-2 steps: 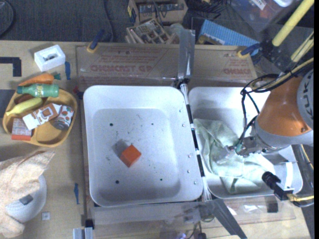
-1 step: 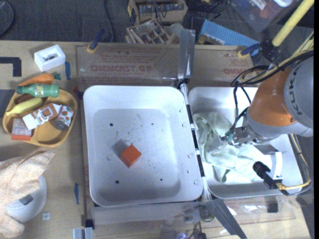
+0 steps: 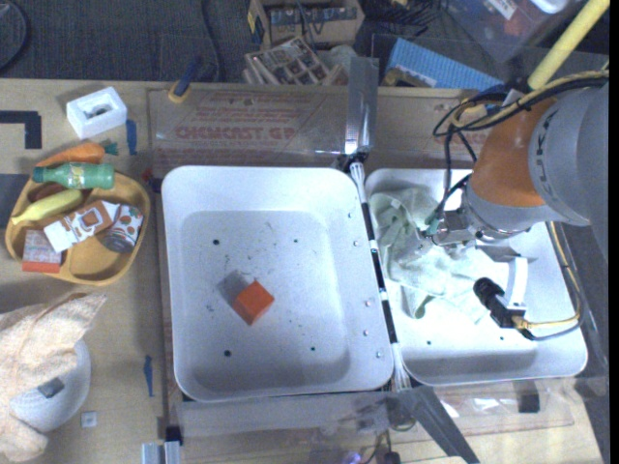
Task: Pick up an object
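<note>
A soft, crumpled pale-green cloth (image 3: 414, 245) lies by the right bin's (image 3: 556, 361) left wall, seemingly stretching lengthwise front-to-back. The gripper (image 3: 437, 236) sits over it, its grip hidden; I cannot tell.

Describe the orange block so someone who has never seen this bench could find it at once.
Start at the left white bin of the two side by side. On its floor, a little left of centre, lies the orange block, a small cube. It is the one brightly coloured thing there; the right bin holds a pale green cloth.

Arm (image 3: 542, 162) bent down, pincer (image 3: 426, 245) lowered
</note>
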Available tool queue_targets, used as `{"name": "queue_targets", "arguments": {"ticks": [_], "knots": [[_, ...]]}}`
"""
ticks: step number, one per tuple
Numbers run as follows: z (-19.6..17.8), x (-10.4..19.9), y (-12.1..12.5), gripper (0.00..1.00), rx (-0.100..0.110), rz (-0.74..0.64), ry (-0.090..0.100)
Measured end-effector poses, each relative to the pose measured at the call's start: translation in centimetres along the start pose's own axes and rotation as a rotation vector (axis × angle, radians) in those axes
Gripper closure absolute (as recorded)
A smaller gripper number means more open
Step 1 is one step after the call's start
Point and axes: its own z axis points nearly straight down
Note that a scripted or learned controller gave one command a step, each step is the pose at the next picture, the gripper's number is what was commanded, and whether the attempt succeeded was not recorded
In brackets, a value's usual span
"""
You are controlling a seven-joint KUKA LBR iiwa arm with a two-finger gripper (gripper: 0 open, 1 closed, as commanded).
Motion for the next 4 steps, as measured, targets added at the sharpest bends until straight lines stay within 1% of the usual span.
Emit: {"name": "queue_targets", "arguments": {"ticks": [1, 2, 3, 4], "knots": [[-3.2, -7.4, 1.5, 0.00, 0.010, 0.010, 0.001], [-0.3, -3.1, 5.3, 0.00, 0.002, -0.219, -0.001], [-9.5, 0.9, 0.9, 0.00, 0.011, -0.194, 0.004], [-4.1, -2.7, -7.3, 0.00, 0.013, -0.092, 0.004]]}}
